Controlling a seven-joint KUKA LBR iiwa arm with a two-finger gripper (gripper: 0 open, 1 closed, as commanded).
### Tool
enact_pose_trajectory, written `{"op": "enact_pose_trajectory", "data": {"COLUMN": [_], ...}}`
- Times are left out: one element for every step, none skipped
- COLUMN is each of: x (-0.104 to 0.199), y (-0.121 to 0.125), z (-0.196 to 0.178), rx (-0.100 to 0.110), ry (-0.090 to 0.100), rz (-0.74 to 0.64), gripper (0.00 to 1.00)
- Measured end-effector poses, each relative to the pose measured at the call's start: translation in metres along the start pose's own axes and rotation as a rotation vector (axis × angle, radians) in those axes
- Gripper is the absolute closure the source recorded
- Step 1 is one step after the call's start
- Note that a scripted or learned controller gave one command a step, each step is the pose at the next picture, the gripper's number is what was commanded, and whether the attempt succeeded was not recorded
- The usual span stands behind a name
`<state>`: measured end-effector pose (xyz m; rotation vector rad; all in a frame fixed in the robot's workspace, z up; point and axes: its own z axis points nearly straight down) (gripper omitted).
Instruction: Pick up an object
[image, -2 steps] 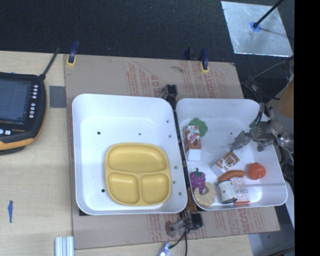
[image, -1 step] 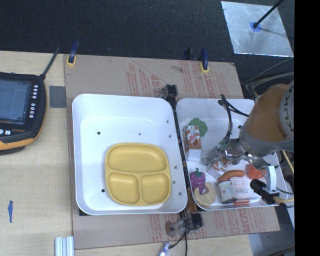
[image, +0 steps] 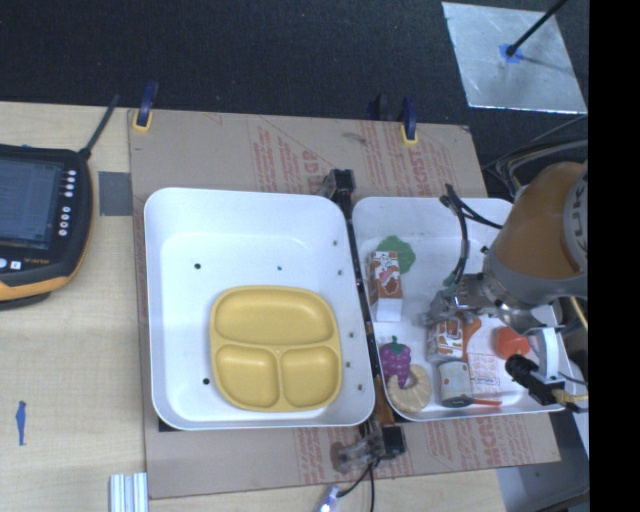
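arm (image: 540, 235) bent low, gripper (image: 455, 305) over right bin (image: 420, 212)

Grey arm (image: 575, 215) with a bulbous orange band and black cables.

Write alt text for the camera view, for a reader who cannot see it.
A grey and orange robot arm reaches from the right into the right white bin, low over a clutter of small food items including a purple grape bunch. The left white bin holds a yellow divided tray.
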<state>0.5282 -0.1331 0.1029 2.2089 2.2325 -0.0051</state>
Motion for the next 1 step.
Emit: {"op": "enact_pose_trajectory", "data": {"x": [0.0722], "y": [0.0297], "z": [-0.0893], "rx": [0.001], "ry": [0.004], "rz": [0.006], "gripper": [1.0]}}
